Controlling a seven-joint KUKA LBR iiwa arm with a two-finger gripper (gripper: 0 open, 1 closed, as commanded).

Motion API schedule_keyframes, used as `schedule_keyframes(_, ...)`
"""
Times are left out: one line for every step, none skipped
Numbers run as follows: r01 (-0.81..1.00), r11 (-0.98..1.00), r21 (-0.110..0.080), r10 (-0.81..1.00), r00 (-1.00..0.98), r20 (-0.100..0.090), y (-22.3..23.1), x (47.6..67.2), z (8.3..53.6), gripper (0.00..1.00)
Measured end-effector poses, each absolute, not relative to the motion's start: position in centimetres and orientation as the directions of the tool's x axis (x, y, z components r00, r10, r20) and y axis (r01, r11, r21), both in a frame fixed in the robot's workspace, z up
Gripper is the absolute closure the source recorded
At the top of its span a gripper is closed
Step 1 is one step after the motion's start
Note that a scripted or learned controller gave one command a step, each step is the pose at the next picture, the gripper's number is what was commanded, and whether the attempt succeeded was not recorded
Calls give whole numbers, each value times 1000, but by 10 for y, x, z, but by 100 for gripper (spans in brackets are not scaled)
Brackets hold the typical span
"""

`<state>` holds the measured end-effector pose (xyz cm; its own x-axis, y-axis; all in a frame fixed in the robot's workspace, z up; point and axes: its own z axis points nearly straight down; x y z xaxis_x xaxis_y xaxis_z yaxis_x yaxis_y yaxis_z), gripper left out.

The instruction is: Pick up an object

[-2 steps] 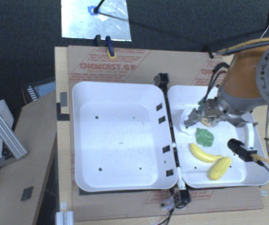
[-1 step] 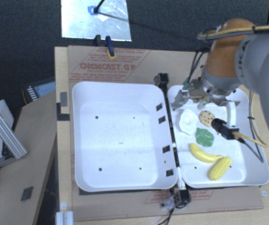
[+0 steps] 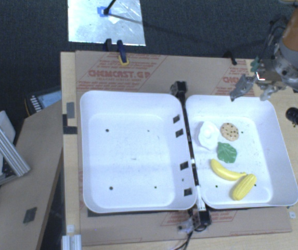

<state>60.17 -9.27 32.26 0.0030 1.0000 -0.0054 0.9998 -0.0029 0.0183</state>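
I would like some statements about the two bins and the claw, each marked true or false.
1. The banana lies in the right bin. True.
2. The cookie lies in the left bin. False: it lies in the right bin.
3. The claw hangs above the right bin's far edge. True.
4. The claw holds the corn cob. False: the cob lies in the bin's near part.
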Motion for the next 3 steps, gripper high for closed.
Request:
schedule_keyframes(1000, 4, 22, 1000, -4, -6, -122, 612, 546, 0)
schedule_keyframes(1000, 9, 8, 1000, -9, -3, -120, 612, 547, 100)
schedule_keyframes(1000, -2, -15, 1000, 2, 3, -133, 547, 399, 100)
